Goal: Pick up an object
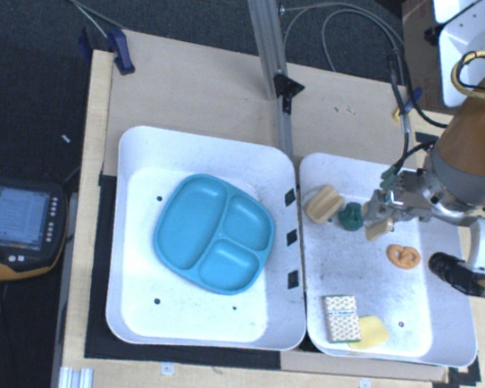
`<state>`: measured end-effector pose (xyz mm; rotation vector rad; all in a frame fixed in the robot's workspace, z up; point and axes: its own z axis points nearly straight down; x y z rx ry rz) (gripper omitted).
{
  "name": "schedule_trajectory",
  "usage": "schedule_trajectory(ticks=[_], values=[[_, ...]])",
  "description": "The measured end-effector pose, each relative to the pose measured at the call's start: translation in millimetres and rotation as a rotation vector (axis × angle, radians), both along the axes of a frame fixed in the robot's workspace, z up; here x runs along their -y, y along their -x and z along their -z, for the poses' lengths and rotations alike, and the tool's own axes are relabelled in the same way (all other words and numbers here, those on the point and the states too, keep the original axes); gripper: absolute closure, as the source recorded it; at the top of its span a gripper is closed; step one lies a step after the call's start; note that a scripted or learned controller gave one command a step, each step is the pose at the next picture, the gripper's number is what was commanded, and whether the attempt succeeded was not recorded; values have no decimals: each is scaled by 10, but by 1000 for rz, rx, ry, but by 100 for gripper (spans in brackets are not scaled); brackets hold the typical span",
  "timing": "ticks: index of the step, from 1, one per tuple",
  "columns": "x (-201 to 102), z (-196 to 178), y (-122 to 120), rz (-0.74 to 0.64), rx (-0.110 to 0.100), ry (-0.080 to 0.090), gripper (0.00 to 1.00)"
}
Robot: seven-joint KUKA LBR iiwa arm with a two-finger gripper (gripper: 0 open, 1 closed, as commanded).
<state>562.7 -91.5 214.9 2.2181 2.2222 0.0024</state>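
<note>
No brand name or writing can be read on anything here; the small carton (341, 318) carries a fine printed pattern, too small to make out. Taking the right bin (436, 349) as the landmark: the carton lies near its front edge, a boxy cardboard shape, with a soft-looking pale yellow piece (371, 333) touching its right side. Toward the bin's back left rests a tan, rounded block (322, 203), and just right of it a small dark teal lump (350, 217). A glossy orange pretzel-shaped piece (403, 256) sits near the bin's middle right. The gripper (380, 225) hangs over the bin's back half, just beside the teal lump; whether its fingers are spread or pressed together cannot be told, and nothing is seen between them. Left of the right bin, the left bin (122, 306) holds a smooth blue plastic plate (215, 232) with three compartments and rounded corners
</note>
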Motion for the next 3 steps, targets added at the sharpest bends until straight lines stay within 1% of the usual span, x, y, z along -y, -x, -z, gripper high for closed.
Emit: schedule_trajectory(ticks=[1,2,3], values=[[-55,-443,-31,0,2,0,100],[-562,-321,79,-2,-5,-2,100],[-1103,-163,119,-2,-5,-2,100]])
